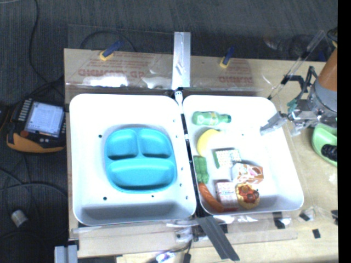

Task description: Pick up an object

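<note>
small green bottle (211,118) on its side, right bin's (285,163) far end

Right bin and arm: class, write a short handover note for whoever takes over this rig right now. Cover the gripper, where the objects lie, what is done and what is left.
Gripper: at the right bin's upper right rim, above the bin wall, holding nothing that can be seen; finger state unclear.
Objects, all in the right bin: green bottle lying near the top, yellow round item below it, small packets and a red-topped item clustered toward the bottom.
Left bin: holds a blue divided tray.
Done: nothing picked yet.
Left: descend onto one object, grasp and lift it.
</note>
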`<state>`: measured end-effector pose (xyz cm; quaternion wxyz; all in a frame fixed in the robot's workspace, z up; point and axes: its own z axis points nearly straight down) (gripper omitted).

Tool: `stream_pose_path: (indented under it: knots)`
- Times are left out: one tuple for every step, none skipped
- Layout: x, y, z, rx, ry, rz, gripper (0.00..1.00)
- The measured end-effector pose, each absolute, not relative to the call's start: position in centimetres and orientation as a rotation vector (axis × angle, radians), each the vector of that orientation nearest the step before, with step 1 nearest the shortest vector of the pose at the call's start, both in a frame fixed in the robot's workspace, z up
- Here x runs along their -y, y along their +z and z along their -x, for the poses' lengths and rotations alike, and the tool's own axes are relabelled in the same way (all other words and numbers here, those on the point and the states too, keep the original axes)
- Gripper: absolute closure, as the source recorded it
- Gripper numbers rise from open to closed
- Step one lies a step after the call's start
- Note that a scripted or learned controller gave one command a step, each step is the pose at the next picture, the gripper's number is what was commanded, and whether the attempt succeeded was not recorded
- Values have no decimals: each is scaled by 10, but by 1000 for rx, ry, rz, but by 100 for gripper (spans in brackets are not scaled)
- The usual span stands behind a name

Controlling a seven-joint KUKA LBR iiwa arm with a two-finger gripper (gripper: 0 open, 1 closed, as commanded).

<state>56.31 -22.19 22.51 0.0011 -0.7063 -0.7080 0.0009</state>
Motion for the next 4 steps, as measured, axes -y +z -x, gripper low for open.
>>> stream_pose_path:
  knots:
    - [149,158,-597,2425,3,1994,0]
    - [116,92,-611,2668,0,1663,0]
    - [116,102,-612,2669,-4,1666,100]
    - [44,184,-611,2838,0,1348,100]
